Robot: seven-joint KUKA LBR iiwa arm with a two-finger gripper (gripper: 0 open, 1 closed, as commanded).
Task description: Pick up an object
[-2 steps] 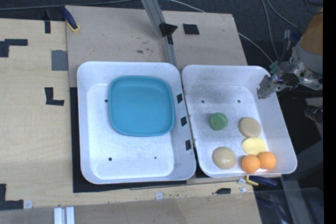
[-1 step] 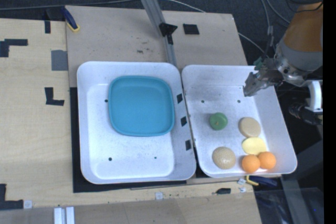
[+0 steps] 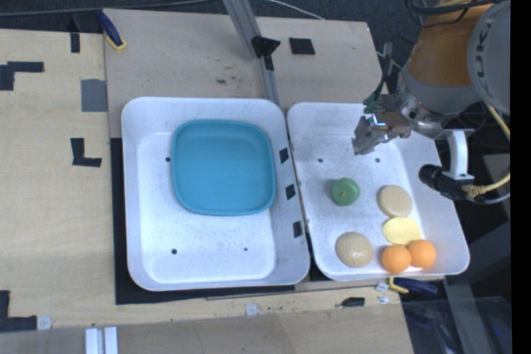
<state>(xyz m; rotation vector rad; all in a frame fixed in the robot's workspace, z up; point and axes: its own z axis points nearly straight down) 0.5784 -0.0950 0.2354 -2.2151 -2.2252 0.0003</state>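
Green ball (image 3: 344, 191) lies in the right bin (image 3: 332, 124), with a speckled tan ball (image 3: 354, 249), a beige lump (image 3: 395, 200), a yellow piece (image 3: 401, 229) and two orange balls (image 3: 409, 255) nearby. Left, a blue plate (image 3: 223, 167) sits in the left bin (image 3: 149, 178). The gripper (image 3: 366, 141) hangs above the green ball; whether its jaws are parted, I cannot tell.

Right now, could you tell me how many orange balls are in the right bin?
2. One orange ball lies by the near rim of the right bin; the other orange ball touches it on the right. None looks hidden.
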